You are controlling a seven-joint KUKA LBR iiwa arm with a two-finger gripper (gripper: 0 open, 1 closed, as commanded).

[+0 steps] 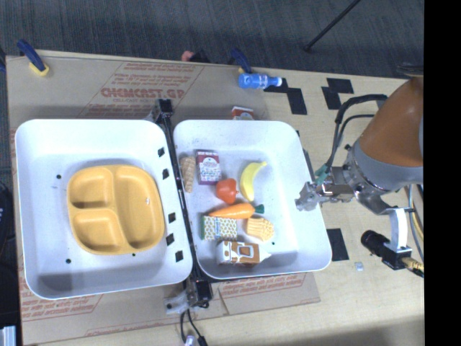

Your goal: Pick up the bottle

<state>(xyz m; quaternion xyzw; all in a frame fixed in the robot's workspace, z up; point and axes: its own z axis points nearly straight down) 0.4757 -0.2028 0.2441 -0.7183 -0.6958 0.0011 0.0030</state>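
Bottle (258,81) — a small blue one with a white cap — is seen lying on its side on the surface (338,294), beyond the far rim of the right bin (306,166) and well apart from the arm. The end effector (308,197) is seen at the right bin's right rim, just beside the wall; whether it is released or clenched cannot be told, and nothing is seen grasped in it. Inside the right bin a cluster of toy food is gathered: a red carton (208,166), a banana (250,179), a tomato (226,189), a carrot (232,211), a corn cob (260,228) and a small milk carton (240,252). A yellow divided tray (115,209) is seen in the left bin (36,193).
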